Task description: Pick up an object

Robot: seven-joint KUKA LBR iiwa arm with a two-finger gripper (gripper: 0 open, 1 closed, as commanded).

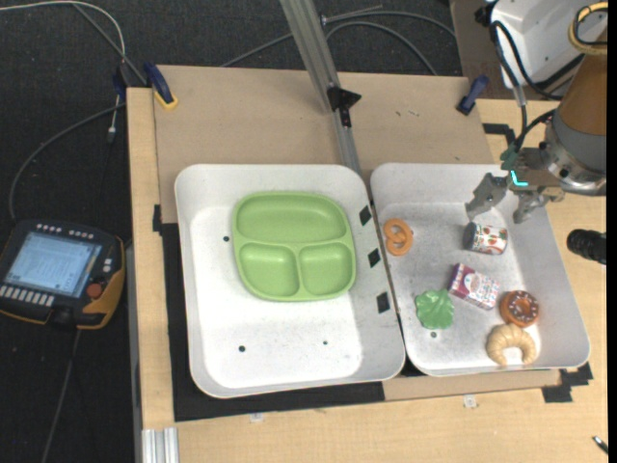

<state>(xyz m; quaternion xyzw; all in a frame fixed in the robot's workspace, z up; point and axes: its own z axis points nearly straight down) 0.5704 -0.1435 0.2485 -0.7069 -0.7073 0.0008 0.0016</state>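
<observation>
Toys lie in the right bin [569, 307], and the hand [507, 201] hangs over that bin's far end. Its two fingers [485, 195] are spread wide apart and nothing is between them. Just under the hand, a bit nearer to us, is a small can [489, 238] with red and white on it, lying on the bin floor; it does not look like the fingers touch it. Further below the hand is a purple box [474, 286]. Next to the box, on the side away from the arm, is a green leaf toy [435, 309]. A brown donut [521, 308] sits on the box's other side, and a croissant [512, 343] is just past the donut at the near edge. Off to the hand's left, by the bin wall, is an orange ring [397, 236]. Much further that way, the left bin [222, 355] holds a green plate [293, 245]. Both bins sit on the desk [241, 114].
</observation>
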